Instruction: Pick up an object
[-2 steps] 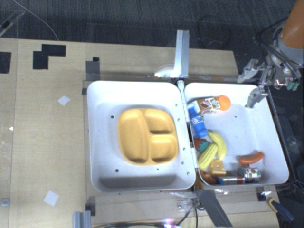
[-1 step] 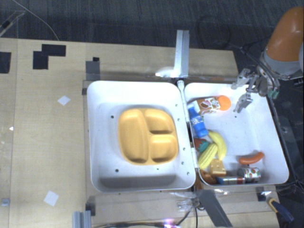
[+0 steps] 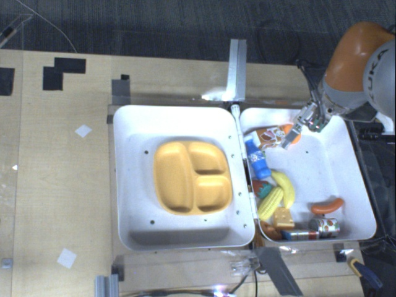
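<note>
Pale wooden tabletop [image 3: 55, 166] carries two shallow white bins side by side, with dark flooring beyond the far edge and a few black marks at the far left. Left bin [image 3: 133, 228] holds a yellow divided tray [image 3: 190, 177] lying flat near its middle. Right bin [image 3: 356, 184] holds the loose things, most of them crowded along its left wall: a blue bottle [image 3: 255, 160] lying lengthwise, a brown and orange packet [image 3: 270, 135] at the far end, a banana [image 3: 284, 189] beside a yellow and green corn cob [image 3: 270, 203], a small tan block [image 3: 283, 217] and a dark can [image 3: 318, 228] at the near edge. A sausage [image 3: 326, 206] lies apart toward the near right.

Reaching in from the right, the grey arm with its orange band [image 3: 352, 54] brings the jaws [image 3: 296, 136] low over the far end of the right bin, just beside or touching the packet. Whether the jaws are spread or closed cannot be told from this slant, and nothing can be seen held between them.

As a judgement, this looks like the approach or grasp attempt, with the lift not yet done. The packet appears to be the target. It lies flat and overlaps the bottle's end, so the next move calls for a close on its edge and a straight lift. A thin, slippery packet could easily slide free.
</note>
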